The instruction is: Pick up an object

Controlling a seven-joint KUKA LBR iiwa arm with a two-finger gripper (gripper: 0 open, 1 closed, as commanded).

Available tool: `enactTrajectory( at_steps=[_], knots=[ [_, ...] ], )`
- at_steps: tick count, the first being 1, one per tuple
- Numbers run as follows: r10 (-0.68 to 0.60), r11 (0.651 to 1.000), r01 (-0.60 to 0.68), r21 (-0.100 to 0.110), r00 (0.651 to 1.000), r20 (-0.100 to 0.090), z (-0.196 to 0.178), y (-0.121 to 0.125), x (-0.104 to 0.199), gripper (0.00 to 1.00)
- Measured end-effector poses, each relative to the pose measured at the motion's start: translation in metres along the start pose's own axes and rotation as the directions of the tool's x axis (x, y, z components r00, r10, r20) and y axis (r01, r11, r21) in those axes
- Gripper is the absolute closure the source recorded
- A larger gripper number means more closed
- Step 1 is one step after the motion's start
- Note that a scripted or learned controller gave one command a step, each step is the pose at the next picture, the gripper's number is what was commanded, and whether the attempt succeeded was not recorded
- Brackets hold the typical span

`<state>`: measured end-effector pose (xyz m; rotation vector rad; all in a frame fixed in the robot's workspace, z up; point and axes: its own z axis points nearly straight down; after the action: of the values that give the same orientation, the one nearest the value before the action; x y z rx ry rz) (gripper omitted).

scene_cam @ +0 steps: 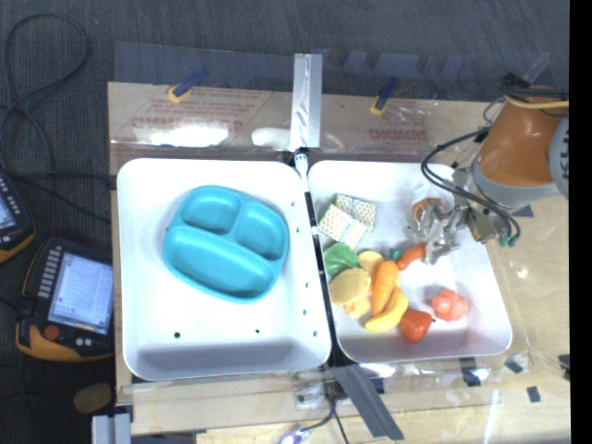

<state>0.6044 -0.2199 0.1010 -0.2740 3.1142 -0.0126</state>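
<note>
The pincer (442, 234) is hanging low in the right bin (490, 336), near its top right part. It is small and shiny, so I cannot tell if it is apart or together. A little orange-red thing (413, 255) is sitting right at its tip, maybe a small carrot or pepper. I cannot tell if the pincer is touching it or just sitting beside it, so I am not saying it is holding anything.

The grey arm with the orange band (520, 151) is reaching in from the right, with dark wires looping beside it.

The toys are lying close together in the middle of the right bin. A big carrot (385, 283) is leaning on a yellow banana (387, 315). A pale round toy (350, 288) and a green leafy toy (340, 256) are sitting just left of them. 2 checked crackers (347, 215) are lying above. A red tomato (415, 324) and a pink round toy (450, 304) are lying lower down, a bit apart from the pile.

To do this step well, I think the pincer should be going for 1 toy with room on both sides. The little orange-red thing is nearest. The pincer should be going straight down over its middle and squeezing across the thin way, slowly, so it is not sliding away.

The left bin (139, 248) is holding a blue tray (225, 240) with 3 parts.
</note>
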Motion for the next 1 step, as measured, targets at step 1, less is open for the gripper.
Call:
enactTrajectory(
  at_steps=[1],
  knots=[
    [0.279,0.960,-0.279,-0.004,0.960,-0.013,-0.0955,0.0216,0.0021,1.00]
  ],
)
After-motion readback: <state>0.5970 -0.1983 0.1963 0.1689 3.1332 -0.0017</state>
